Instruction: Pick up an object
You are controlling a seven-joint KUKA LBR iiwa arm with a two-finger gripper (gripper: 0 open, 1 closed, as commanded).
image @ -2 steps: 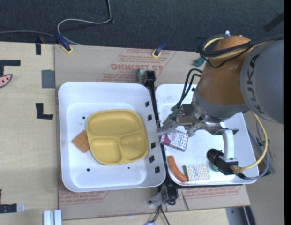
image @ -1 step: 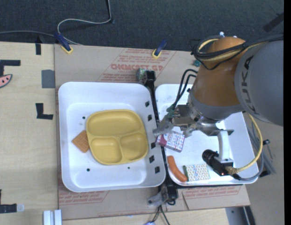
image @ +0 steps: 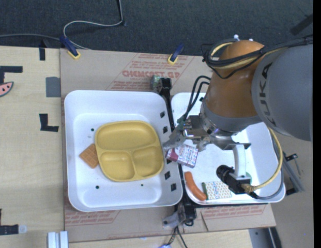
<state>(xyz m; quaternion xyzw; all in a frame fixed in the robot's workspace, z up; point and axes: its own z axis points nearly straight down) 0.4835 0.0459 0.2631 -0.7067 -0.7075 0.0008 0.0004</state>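
Observation:
My gripper point(image: 187, 138) hangs over the left edge of the right bin point(image: 263, 133), under the grey and orange arm. Just below it in the view is a small pink-and-white patterned packet point(image: 187, 156), which overlaps the rim between the two bins. I cannot tell whether the packet is gripped or only rests there. Near the right bin's front edge lie an orange sausage point(image: 195, 186) and a white patterned packet point(image: 218, 190). In the left bin point(image: 77, 107) a yellow divided plate point(image: 130, 150) lies over part of a tan waffle piece point(image: 89, 155).
The bins sit on a cardboard sheet point(image: 113, 71) on a wooden bench. A small green-and-black part point(image: 161, 82) stands behind the gap between the bins. Cables and clips lie along the back edge.

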